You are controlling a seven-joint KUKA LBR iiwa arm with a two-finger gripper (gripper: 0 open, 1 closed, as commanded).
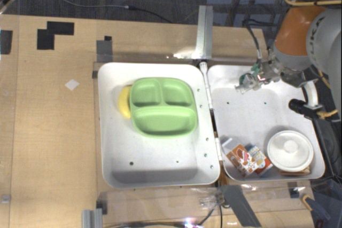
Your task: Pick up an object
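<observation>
So the arm (299, 34) is reaching in from the right and the hand (251, 80) is hanging over the back part of the right bin (240, 115), where the floor is looking bare. I honestly can't tell whether it's open or closed; it's coming across as a small blurry cluster with a greenish and reddish glint, and I'm not seeing anything between its tips. The pickable stuff is sitting elsewhere: a white bowl (289, 149) and a snack pack (247, 159) are lying at the near end of the same bin, well apart from the hand, and a green tray (162, 105) is sitting in the left bin (155, 168) with something yellow (124, 102) poking out from its left side. What's worrying me: if it's dropping straight down from here, I'm guessing it's closing on plain bin floor and coming up with nothing. The bowl is looking wide and smooth for a two-finger grip, so it could be slipping out, and the pack is sitting right by the bin's near wall, which may be blocking one side. The yellow thing is mostly hidden by the tray, so I can't say what it is, and something brownish under the bowl is hard to make out too.
</observation>
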